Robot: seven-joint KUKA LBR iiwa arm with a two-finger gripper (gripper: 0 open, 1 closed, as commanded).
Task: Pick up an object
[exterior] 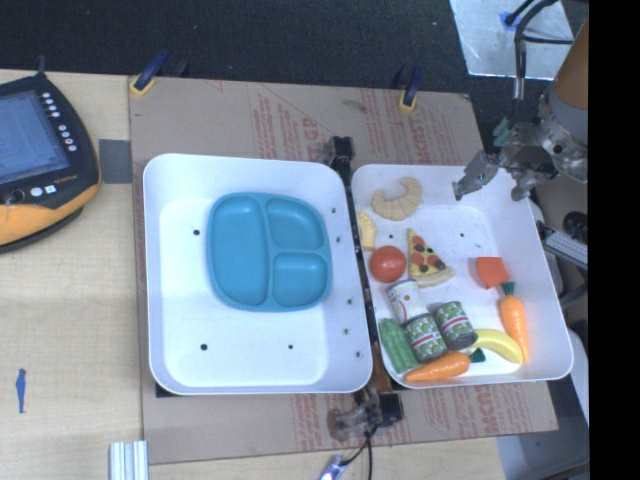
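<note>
Gripper [497, 176] at upper right of frame, hanging over the top right corner of the right bin [530, 230]. Fingers spread wide, one dark fingertip [470, 183] to the left, the other to the right near the bin's rim, nothing between them. Grey arm with orange band [572, 73] runs off at the right edge.

Right bin contents, nearest first: croissant [397, 197] upper left of the bin, left of the gripper, apart from it. Orange-red block [491, 271] below the gripper, mid right. Pizza slice [426, 258] center, tomato [388, 263] touching its left side, small yellow piece [368, 230] by the bin's left wall. Below: white can [405, 301], two green-labelled cans [441, 329] side by side, green vegetable [395, 346] at lower left. Carrot [513, 325] upright at the right, banana [499, 344] just beside it, second carrot [437, 368] lying along the bottom edge.

Left bin [180, 288] holds a blue divided plate [268, 251], center. Tablet pendant [35, 158] at far left of frame on the bench.
</note>
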